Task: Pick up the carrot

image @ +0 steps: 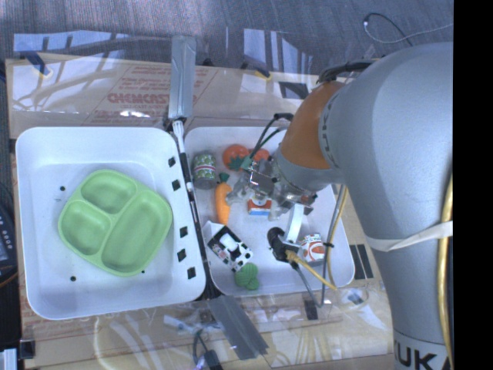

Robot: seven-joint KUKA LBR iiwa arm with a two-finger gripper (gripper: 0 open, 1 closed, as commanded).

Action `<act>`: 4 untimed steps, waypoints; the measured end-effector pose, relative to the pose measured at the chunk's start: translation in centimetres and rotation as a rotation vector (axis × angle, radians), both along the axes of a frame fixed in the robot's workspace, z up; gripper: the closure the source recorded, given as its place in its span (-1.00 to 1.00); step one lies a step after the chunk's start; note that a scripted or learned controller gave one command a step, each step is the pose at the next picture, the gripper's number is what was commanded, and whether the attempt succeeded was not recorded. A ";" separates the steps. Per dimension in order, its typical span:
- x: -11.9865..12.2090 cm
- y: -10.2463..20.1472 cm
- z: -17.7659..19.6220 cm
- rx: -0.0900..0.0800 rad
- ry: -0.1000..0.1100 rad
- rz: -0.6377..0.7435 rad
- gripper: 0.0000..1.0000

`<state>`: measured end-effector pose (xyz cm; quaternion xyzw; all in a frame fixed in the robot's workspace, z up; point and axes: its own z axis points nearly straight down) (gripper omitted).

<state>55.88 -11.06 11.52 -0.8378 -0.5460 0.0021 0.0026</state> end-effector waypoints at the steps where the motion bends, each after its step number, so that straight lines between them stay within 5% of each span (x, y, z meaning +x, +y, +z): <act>1: 0.0 0.0 0.0 0.000 -0.001 0.000 -1.00; 2: 1.7 1.5 -2.1 -0.001 -0.006 0.044 -1.00; 3: -1.5 8.7 8.4 0.001 -0.006 -0.052 -1.00; 4: 5.8 2.5 -1.2 0.000 -0.007 0.115 -1.00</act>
